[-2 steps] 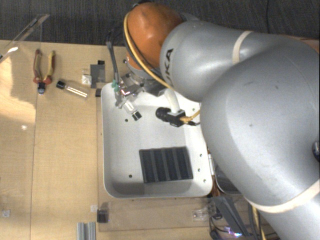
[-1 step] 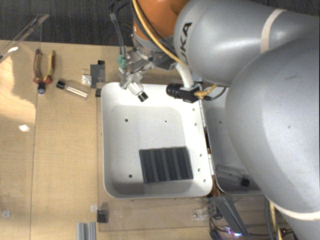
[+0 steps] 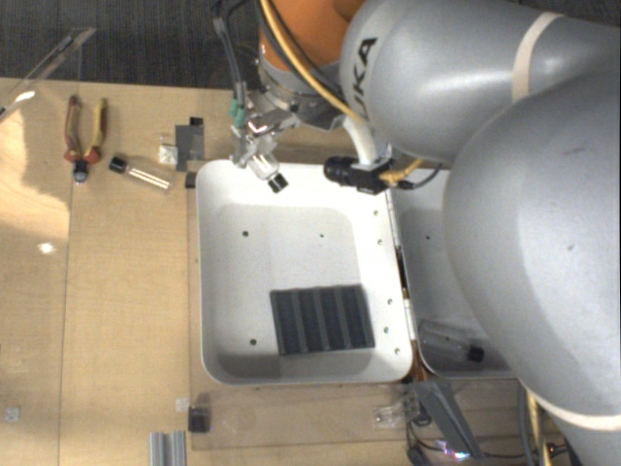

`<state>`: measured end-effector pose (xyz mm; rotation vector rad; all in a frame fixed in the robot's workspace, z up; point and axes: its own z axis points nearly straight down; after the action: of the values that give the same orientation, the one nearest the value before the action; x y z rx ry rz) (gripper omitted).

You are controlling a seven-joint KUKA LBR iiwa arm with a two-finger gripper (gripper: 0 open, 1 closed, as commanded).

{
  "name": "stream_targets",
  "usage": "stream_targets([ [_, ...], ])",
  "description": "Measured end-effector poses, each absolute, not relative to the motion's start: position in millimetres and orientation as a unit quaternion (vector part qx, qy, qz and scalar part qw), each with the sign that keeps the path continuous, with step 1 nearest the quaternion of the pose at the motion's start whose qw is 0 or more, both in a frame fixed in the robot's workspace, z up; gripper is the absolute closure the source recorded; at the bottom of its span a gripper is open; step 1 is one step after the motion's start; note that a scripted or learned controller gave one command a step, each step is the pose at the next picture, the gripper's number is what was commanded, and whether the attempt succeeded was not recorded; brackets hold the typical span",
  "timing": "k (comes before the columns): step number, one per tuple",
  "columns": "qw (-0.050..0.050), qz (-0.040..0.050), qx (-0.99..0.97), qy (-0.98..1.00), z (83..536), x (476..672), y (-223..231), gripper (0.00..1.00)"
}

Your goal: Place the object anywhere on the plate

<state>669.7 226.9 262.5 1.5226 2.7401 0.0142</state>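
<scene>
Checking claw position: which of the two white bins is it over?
The left bin, the one holding the dark ribbed plate. The claw sits over its far rim; the right bin lies mostly hidden under the arm.

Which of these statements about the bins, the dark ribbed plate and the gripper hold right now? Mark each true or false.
1. The dark ribbed rectangular plate lies in the left white bin. True.
2. The gripper hangs over the plate. False: it is at the bin's far rim, apart from the plate.
3. Red-handled pliers lie on the wooden bench left of the bin. True.
4. The plate stands on edge. False: it lies flat.
</scene>
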Motion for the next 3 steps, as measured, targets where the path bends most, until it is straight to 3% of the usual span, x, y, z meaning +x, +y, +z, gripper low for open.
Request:
stream_targets([
  [1,0.0,0.0005,0.631,0.776,177,667.7,226,1.0],
  [2,0.001,0.0007,0.631,0.776,177,667.7,226,0.0],
  [3,0.001,0.0026,0.672,0.741,96,641.1,228,0.0],
])
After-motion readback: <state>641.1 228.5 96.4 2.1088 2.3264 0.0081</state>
